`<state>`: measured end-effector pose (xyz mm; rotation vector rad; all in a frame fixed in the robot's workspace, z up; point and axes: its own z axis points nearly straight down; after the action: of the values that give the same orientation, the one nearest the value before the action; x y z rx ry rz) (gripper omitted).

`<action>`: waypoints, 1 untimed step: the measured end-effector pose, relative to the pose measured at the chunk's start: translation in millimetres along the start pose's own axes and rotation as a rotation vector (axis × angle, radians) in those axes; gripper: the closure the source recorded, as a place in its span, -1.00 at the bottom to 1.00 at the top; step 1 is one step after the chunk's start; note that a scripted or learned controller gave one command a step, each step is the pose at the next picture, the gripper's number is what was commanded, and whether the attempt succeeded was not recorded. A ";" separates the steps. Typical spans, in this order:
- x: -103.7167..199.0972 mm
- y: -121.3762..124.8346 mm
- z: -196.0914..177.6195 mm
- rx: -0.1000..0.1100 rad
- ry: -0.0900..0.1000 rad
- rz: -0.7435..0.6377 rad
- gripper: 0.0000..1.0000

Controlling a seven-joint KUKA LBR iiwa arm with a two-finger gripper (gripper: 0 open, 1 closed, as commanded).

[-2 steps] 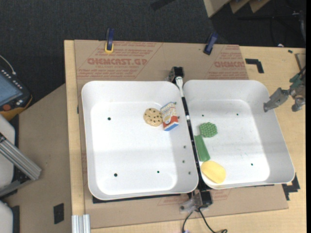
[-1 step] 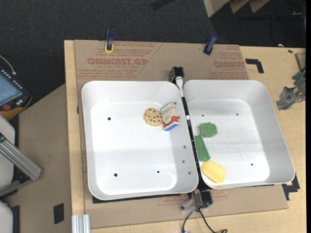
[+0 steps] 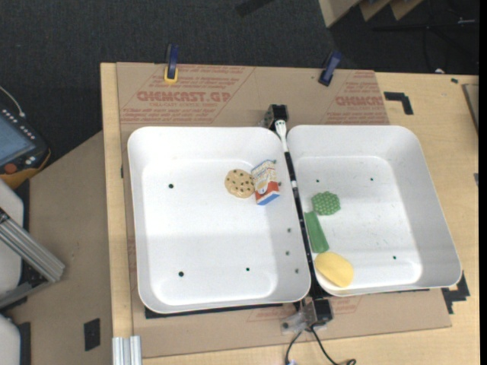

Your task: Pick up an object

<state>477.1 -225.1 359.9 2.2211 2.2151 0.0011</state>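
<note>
Left bin (image 3: pixel 152 204): toy cookie (image 3: pixel 239 182) touching a small milk carton (image 3: pixel 265 182) near its right wall. Right bin (image 3: pixel 426 196): green brush (image 3: pixel 319 215) and yellow lemon (image 3: pixel 335 269) along the left wall. Hand's state, cannot tell. The cookie looks light, rigid, flat; best pinched across its rim.
</note>
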 end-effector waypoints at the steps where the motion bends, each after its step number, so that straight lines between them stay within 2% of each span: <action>1: 35.1 19.5 60.4 0.008 0.005 -0.006 1.00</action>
<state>496.9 -190.2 299.5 2.2213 2.2288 -0.0022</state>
